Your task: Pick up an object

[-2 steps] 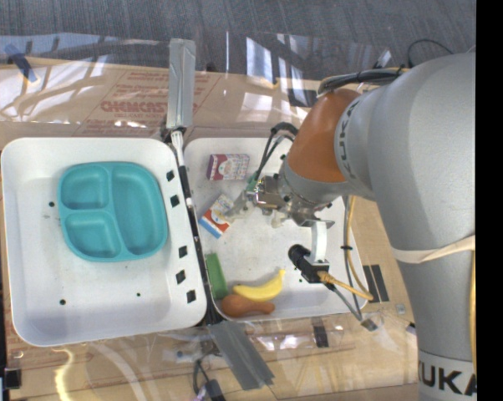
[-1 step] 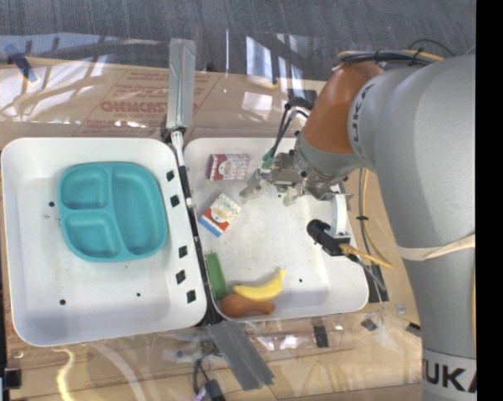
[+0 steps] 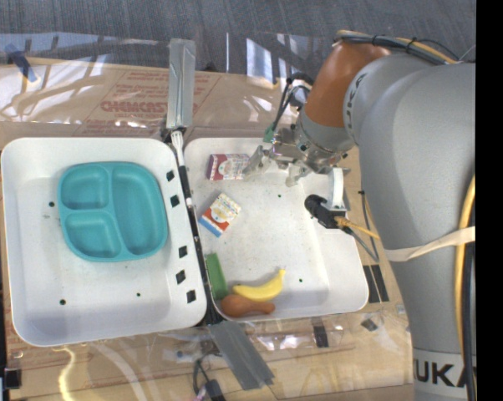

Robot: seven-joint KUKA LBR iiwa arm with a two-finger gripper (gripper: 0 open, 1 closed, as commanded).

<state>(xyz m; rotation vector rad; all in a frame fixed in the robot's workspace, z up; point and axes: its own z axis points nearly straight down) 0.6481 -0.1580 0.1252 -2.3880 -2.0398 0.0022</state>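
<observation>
White moulded plastic forms both shallow bins, each with rounded corners and a raised rim. The left bin (image 3: 26,249) carries a turquoise three-compartment tray (image 3: 113,210), with bare floor on all sides of it. The right bin (image 3: 339,266) has a wide bare area across its centre and right half; its contents lie along the left wall and the near edge.

The hand (image 3: 272,155) sits over the far edge of the right bin, just beside a small red-and-white carton (image 3: 226,167) lying flat near the far left corner. Whether the hand is apart or together cannot be told: the metal parts blur together. Nothing is visibly between them.

A second small box (image 3: 221,214), white with blue and red print, lies tilted nearer the left wall. At the near edge, a yellow banana (image 3: 261,287) curves over a brown oblong item (image 3: 246,307), the two touching; a green stick-shaped item (image 3: 215,275) lies against the left wall beside them.

The grey arm (image 3: 410,157) with its orange band (image 3: 339,78) covers the bin's right side. The tabletop (image 3: 93,98) shows brown printed cardboard under glossy clear film.
</observation>
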